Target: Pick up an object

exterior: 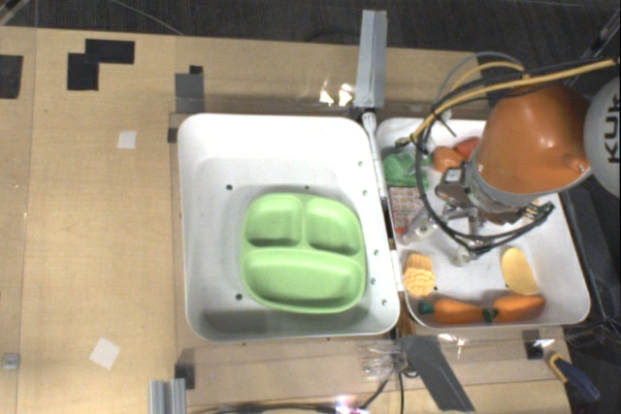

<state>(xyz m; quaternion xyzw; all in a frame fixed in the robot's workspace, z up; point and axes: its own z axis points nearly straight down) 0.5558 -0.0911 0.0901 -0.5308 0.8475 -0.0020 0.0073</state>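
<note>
**Orange wrist band hangs over the right bin**

Orange plastic is what you see first: the arm's wide band (529,139) sits above the right bin (572,291) and covers much of its far half. Under it the gripper (464,226) points down into the middle of the bin, wrapped in black and yellow cables, and you cannot tell how it is set or whether anything is caught in it.

Your candidates to pick lie in that right bin. At the near edge a carrot (485,309) lies on its side, orange with a small green band partway along. Just to its left, and slightly farther back, stands a short piece of yellow corn (418,274). To the right, a pale yellow oval piece (519,271) rests near the carrot's right end. At the far left of the bin you can see something green (399,166) and, beside it, a printed packet (405,205); both are partly hidden by cables. A red and orange item (456,153) peeks out by the band, too covered to name.

In the left bin (199,238) a green divided tray (304,250) lies flat, with three compartments.
</note>
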